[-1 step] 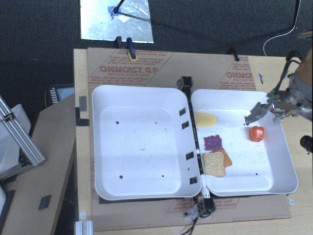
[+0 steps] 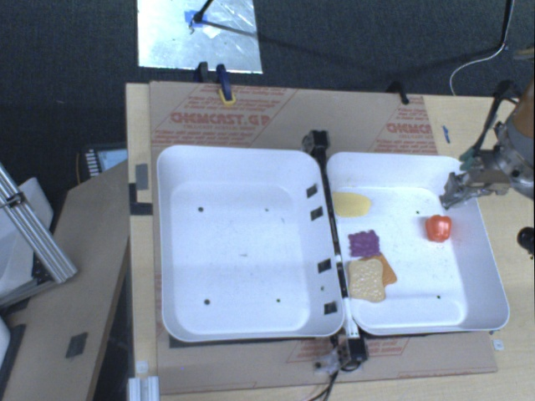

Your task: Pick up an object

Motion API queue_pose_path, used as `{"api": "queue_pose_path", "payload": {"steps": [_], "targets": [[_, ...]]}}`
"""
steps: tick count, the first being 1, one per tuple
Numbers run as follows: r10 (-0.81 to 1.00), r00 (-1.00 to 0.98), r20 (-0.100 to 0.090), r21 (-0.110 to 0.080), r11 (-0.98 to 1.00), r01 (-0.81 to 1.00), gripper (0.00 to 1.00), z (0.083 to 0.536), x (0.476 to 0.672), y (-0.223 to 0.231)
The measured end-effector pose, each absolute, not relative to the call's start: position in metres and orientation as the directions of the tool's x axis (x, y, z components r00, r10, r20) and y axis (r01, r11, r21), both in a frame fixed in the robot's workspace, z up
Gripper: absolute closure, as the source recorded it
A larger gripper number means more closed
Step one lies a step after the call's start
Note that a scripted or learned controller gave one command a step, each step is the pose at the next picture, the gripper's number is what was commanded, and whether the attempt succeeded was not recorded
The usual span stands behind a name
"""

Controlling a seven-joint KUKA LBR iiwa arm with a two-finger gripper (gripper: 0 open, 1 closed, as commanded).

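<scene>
The right bin [image 2: 468, 307] holds a small red round object [image 2: 438, 227] near its right side, a pale yellow flat piece [image 2: 352, 204], a purple piece [image 2: 364, 243], and a tan cracker-like piece [image 2: 366, 280] lying over an orange piece [image 2: 387, 269]. My gripper [image 2: 456, 192] hangs at the bin's upper right, just above and to the right of the red object, apart from it. Nothing shows between its fingers.
The left bin [image 2: 175, 307] lies beside the right one, a black divider strip [image 2: 328, 224] between them. Both rest on a cardboard sheet [image 2: 251, 115]. A shiny foil sheet [image 2: 199, 22] lies at the back, and a metal frame [image 2: 33, 241] stands at the left.
</scene>
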State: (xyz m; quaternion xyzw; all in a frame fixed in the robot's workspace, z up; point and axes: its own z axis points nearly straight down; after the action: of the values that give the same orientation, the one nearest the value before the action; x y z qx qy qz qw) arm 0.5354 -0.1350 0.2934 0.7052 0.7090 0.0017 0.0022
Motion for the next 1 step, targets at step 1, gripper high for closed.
{"api": "queue_pose_path", "payload": {"steps": [1], "targets": [[1.000,-0.015,0.002,0.009,0.015,1.000,1.00,0.3522,0.5186,-0.0361]]}}
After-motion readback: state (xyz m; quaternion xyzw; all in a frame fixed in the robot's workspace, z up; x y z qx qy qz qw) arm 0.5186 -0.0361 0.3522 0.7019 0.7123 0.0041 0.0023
